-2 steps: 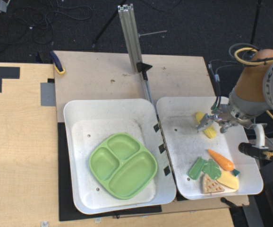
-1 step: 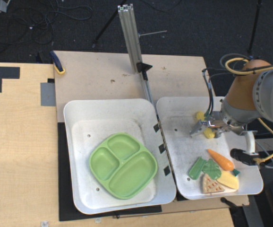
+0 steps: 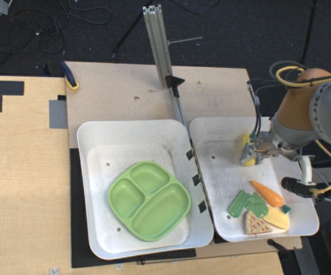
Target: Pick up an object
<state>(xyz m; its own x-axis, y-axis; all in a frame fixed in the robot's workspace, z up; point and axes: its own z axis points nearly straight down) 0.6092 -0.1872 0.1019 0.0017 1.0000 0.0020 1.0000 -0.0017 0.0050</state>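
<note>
Toys lie in the right bin (image 3: 223, 222), below the end effector (image 3: 250, 156): an orange carrot (image 3: 267, 193) nearest, then a green piece (image 3: 248, 204), a yellow piece (image 3: 279, 217) and a waffle-like wedge (image 3: 258, 225). Whether its fingers are apart I cannot tell. Well to its left, the left bin (image 3: 97, 148) holds a green divided plate (image 3: 149, 200).

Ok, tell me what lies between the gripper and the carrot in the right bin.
In the camera view, bare white bin floor lies between the gripper and the orange carrot. The other toy foods sit below the carrot.
</note>
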